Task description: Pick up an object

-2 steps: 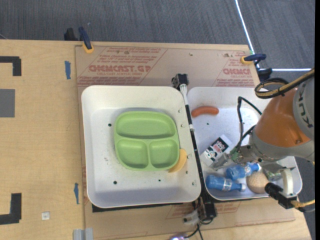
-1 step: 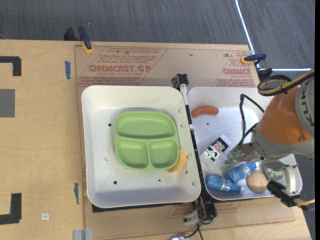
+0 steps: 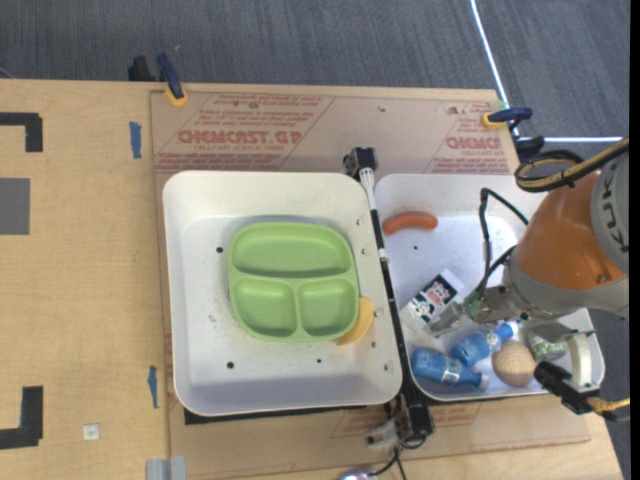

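The right bin point(image 3: 455, 200) holds an orange sausage point(image 3: 410, 222) near its far wall. A small black-and-white box point(image 3: 434, 296) lies in its middle. Two blue objects point(image 3: 441, 368) point(image 3: 470, 348) and a tan egg-shaped ball point(image 3: 513, 364) sit along its near wall. My gripper point(image 3: 487, 310) hangs low over the right bin, under the orange wrist band point(image 3: 565, 248). It is just right of the box and just above the blue objects. Nothing is seen held.
In the left bin point(image 3: 190, 268) sits a green divided plate point(image 3: 293, 280) with a yellow banana point(image 3: 357, 323) at its right edge. A small green-and-white item point(image 3: 548, 348) lies by the right bin's near right corner. Clamps point(image 3: 172, 83) point(image 3: 505, 116) grip the cardboard's far edge.
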Tool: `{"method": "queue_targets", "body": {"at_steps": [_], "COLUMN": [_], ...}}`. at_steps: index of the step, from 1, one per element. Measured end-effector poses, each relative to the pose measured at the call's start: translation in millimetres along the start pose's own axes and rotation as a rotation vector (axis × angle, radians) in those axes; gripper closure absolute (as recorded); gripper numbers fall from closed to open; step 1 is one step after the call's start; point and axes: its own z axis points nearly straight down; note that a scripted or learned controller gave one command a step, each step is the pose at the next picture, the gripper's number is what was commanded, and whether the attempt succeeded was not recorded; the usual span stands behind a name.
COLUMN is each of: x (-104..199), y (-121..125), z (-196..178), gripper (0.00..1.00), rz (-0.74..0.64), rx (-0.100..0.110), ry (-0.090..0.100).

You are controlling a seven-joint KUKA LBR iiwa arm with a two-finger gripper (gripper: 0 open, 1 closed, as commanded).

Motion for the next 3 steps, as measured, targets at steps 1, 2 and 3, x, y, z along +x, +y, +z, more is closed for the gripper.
{"method": "queue_targets", "body": {"at_steps": [1, 2, 3], "x": [-0.3, -11.1, -29.6], "y": [59.8, 114.7, 163.4], "z": [11.4, 12.5, 16.3], "gripper": [0.0, 0.0, 0.0], "rz": [-0.086, 0.03, 0.202], "rx": [0.005, 0.007, 0.066], "ry": [0.003, 0.003, 0.015]}}
